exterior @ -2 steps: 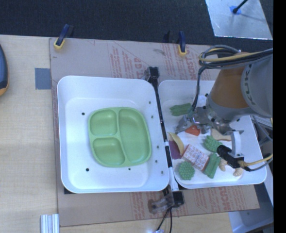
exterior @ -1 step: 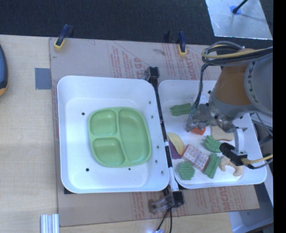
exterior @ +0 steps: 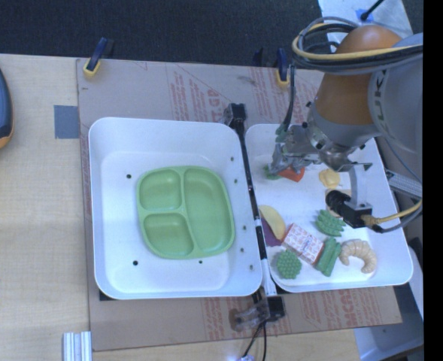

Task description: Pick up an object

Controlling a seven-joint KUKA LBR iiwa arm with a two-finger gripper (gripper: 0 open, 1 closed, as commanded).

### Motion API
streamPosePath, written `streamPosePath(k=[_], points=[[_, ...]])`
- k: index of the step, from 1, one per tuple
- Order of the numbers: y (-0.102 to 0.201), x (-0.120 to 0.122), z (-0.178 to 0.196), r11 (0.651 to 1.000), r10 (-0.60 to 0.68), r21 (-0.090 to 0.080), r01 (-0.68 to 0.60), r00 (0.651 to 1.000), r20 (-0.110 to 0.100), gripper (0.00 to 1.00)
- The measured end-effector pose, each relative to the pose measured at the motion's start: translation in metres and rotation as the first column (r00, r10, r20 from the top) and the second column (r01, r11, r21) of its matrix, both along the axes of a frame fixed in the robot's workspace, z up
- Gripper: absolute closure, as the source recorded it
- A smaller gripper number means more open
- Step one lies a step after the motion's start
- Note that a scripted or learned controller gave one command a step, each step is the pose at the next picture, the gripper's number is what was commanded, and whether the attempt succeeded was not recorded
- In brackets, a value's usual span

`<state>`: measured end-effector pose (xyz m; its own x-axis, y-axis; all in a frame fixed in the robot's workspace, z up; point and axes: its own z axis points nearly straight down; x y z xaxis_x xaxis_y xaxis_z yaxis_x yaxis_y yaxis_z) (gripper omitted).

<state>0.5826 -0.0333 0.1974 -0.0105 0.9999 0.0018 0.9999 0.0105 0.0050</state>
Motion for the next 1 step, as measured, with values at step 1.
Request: streamPosePath(k=[1], points=[[0.046,-0.0124,0.0287,1.0,-0.002,-0.001,0.002,1.0,-0.005,1.0]])
